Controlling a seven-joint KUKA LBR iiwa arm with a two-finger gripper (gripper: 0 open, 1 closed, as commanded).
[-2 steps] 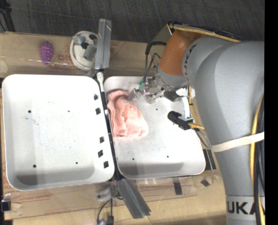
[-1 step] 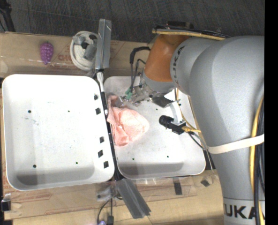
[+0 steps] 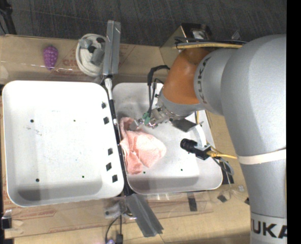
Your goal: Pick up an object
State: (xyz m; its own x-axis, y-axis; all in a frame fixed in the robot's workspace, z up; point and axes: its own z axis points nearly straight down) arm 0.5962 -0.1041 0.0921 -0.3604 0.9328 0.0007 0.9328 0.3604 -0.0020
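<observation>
The gripper (image 3: 149, 119) is low inside the right bin (image 3: 165, 183), near its far-left corner, with its tip at the far edge of a crumpled pink cloth (image 3: 145, 149). From this slanted view I cannot tell whether the gripper is open or closed, nor whether it actually touches the cloth, and nothing is seen held in it. A small green bit shows right at the tip. The cloth is the task's thing. It lies bunched against the left wall of the right bin, running from about the middle of that wall toward the near-left corner, and its left side presses up to the wall. To the right of the cloth the bin floor shows bare white out to the right wall and along the near edge. The grey arm (image 3: 252, 85), with its orange band (image 3: 183, 80), overhangs the far-right part of that bin. The left bin (image 3: 54, 136) sits just beside it across the shared rim, and its floor shows white with a few small dark dots. On the counter (image 3: 23, 67), beyond the far edge of the left bin, a small purple knobbly object (image 3: 50, 56) rests near the far-left corner, with a white coil (image 3: 89, 52) a little to its right.
</observation>
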